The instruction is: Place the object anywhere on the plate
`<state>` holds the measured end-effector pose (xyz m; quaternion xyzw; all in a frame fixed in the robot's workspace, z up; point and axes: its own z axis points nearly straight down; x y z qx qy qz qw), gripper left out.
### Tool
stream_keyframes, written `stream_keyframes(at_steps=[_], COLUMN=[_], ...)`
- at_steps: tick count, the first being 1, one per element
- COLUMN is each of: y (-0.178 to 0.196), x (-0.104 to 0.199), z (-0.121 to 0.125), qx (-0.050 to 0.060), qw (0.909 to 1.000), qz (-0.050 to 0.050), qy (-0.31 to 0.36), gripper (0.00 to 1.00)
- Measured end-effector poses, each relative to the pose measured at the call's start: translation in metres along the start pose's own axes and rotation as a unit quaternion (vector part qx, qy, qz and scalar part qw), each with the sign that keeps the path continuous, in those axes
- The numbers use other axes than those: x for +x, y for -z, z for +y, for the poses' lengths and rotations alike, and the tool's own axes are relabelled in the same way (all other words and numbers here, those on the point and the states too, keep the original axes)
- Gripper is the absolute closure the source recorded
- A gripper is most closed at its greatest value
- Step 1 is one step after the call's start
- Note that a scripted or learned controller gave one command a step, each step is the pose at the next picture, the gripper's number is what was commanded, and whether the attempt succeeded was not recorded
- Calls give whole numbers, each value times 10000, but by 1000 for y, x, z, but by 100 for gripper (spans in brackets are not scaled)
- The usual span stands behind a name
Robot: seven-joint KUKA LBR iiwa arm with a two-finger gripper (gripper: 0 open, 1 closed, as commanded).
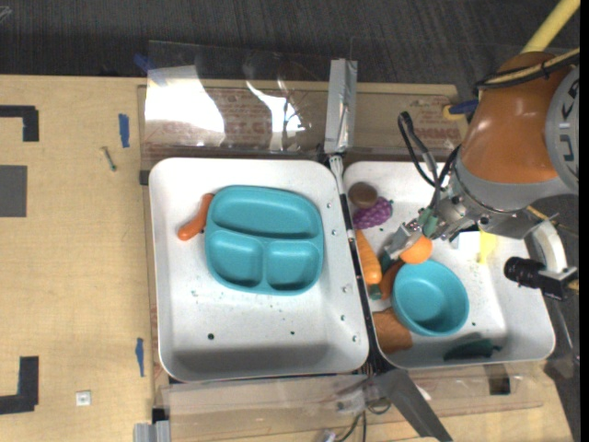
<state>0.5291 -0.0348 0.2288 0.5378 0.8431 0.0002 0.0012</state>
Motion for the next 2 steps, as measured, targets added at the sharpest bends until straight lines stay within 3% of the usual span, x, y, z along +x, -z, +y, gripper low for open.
stream_keyframes(at_steps=[1,2], y=[-45,-44], x=[55,54], z=[63,64], qx=[4,-3], qw=[9922,9922], qz=[13,6], qy=[1249,1247], gripper=[100,0])
